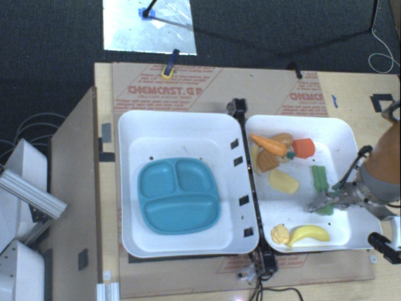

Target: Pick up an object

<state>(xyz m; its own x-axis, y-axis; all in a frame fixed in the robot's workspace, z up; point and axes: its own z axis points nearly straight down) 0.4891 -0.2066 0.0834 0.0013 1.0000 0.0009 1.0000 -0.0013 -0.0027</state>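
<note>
Green block (320,178) just above end effector (321,203) in right bin (338,128); finger state unclear, cannot tell

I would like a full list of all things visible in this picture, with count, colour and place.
bins: 2, white, side by side on the bench
divided plate: 1, blue, left bin
carrot: 1, orange, right bin, far left corner
red piece: 1, right bin, far side
brown piece: 1, below the carrot
yellow piece: 1, right bin, middle
green piece: 1, right bin
banana: 1, yellow, right bin, near side
arm: 1, grey and orange, from the right
gripper: 1, over the right bin
</note>
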